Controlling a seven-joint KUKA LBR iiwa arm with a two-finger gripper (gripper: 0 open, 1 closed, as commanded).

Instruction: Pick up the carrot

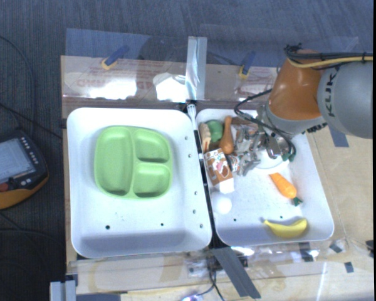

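Carrot point(282, 185) and banana point(286, 227) lie in right bin point(323, 199); gripper point(254, 148) state unclear.

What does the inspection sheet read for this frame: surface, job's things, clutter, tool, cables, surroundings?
Surface: two white bins, left bin and right bin, on a bench.
Job's things: carrot lies loose in the right bin, apart from the tool.
Clutter: banana, small carton, green plate in the left bin.
Tool: tool over the right bin's upper part, left of the carrot.
Cables: black cable looped at the wrist.
Surroundings: handheld pendant on the carpet.
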